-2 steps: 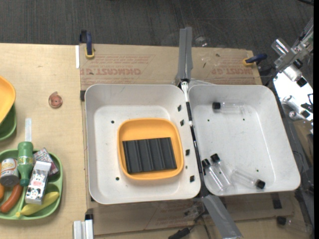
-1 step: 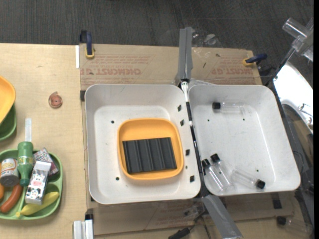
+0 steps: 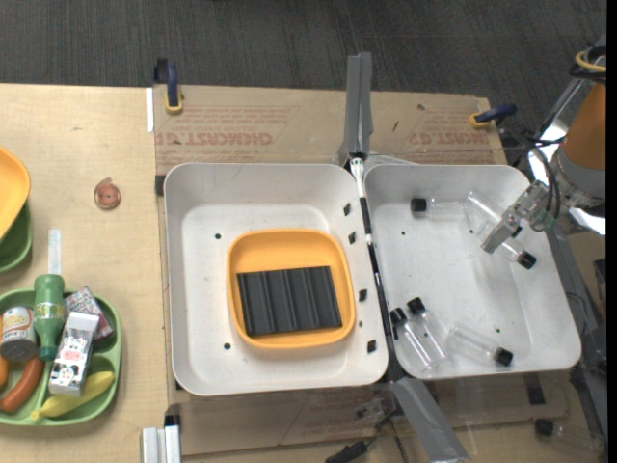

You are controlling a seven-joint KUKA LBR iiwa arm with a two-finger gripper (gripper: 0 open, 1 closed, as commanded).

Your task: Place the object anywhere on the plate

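Note:
An orange square plate (image 3: 289, 243) sits in the middle of the left white bin (image 3: 193, 258). A dark grey ribbed rectangular object (image 3: 289, 299) lies flat on the plate and covers most of its inside. My gripper (image 3: 502, 235) hangs over the right part of the right bin (image 3: 453, 263), far from the plate. I see nothing between its fingers. The grey arm with its orange band (image 3: 586, 128) comes in from the right edge.
Several clear vials with black caps lie in the right bin: one (image 3: 424, 204) at the back, some (image 3: 419, 334) at the front, one (image 3: 525, 258) just below my gripper. A green tray of toy food (image 3: 92, 389) and a yellow bowl (image 3: 10, 201) stand on the bench's left.

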